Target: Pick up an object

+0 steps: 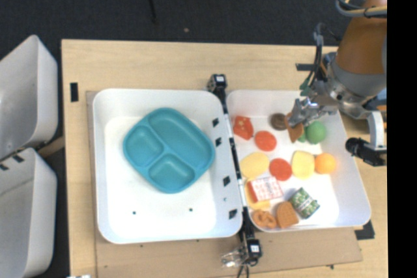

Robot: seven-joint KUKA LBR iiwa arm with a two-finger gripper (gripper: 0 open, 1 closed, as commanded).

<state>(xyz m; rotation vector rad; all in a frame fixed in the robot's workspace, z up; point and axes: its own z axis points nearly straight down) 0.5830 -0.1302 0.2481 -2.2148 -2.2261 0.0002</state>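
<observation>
Front edge: cable clip (238,256) sits at the near rim, between the two bins.
Right bin (348,205): white, shallow, holds a spread of toy food.
Near corner items: brown cookie-like piece (285,213), pretzel-like piece (262,219), green packet (304,202), red-and-white box (265,189).
Middle items: yellow piece (255,163), red round piece (281,168), yellow block (302,164), orange ball (325,163) touching the block's right side.
Far items: red piece (243,127), red disc (265,140), dark round piece (279,120), green ball (316,133).
Tool (303,115): low over the right bin's far side, just left of the green ball, a brown piece (296,132) right below it.
Tool state: can't tell whether fingers are wide or closed, nothing visibly gripped.
Arm (359,52): orange band, comes in from the right.
Left bin (104,205): white, holds a teal divided plate (169,149), lying flat, roughly centred.
Table (78,62): light wood, carries both bins side by side.
</observation>
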